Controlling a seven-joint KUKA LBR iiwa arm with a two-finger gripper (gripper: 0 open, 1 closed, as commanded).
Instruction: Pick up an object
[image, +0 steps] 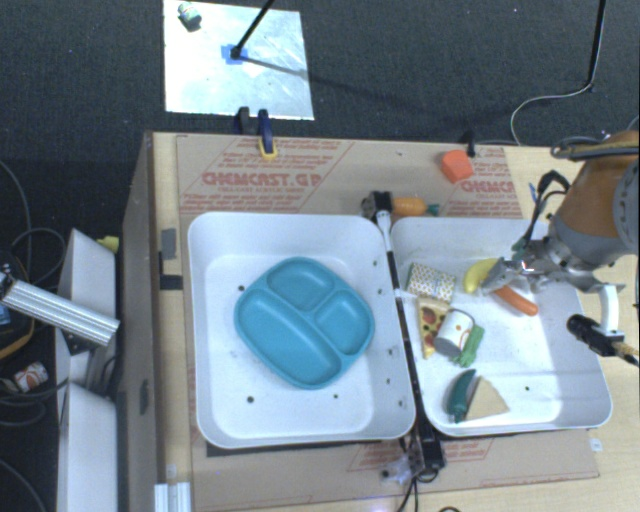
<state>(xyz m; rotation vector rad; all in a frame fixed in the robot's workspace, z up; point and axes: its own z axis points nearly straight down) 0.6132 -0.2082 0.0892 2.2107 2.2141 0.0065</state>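
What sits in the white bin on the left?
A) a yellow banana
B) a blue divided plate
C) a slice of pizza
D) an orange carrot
B: the blue divided plastic plate lies alone in the shallow white left bin, while the small toy foods all lie in the shallow white right bin.

We read red block lettering on the brown cardboard sheet (300, 175) under the bins: near the upper middle of the frame it looks like "CHEMCAST GP", with a smaller line beneath that is too blurred to read. The same print recurs at the upper right, partly hidden, showing "CHEMCAST".
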